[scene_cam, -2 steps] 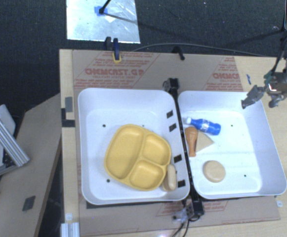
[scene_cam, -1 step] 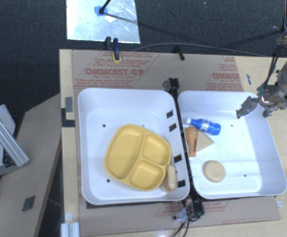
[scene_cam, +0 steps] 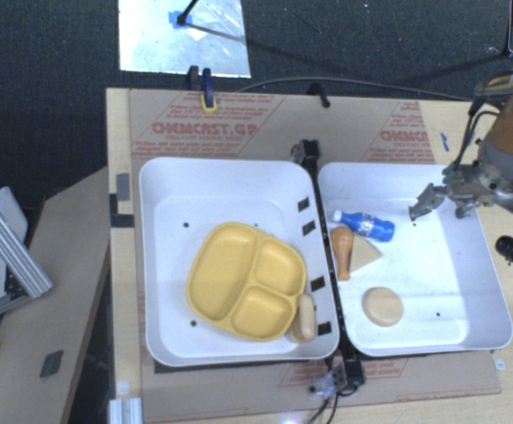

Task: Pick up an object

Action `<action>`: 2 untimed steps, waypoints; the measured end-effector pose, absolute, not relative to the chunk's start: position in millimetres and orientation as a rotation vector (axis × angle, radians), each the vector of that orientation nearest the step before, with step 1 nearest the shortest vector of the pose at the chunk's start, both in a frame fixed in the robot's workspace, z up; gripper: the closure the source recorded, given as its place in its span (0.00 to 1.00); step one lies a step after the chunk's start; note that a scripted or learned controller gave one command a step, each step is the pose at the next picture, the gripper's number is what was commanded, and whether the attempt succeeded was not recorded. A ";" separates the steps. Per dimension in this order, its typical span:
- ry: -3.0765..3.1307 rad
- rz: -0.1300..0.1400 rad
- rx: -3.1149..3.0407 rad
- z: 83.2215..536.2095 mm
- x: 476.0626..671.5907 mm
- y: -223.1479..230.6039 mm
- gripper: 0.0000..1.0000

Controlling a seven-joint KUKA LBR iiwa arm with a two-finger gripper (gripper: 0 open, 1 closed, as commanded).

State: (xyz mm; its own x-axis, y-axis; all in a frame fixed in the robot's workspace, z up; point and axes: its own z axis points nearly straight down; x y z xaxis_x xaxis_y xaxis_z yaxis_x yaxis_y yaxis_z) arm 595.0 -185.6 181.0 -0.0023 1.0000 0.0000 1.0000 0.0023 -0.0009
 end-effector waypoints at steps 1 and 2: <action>-2.222 0.002 -2.218 123.0 587.0 -188.8 0.00; -2.228 -0.003 -2.221 137.4 589.2 -189.3 1.00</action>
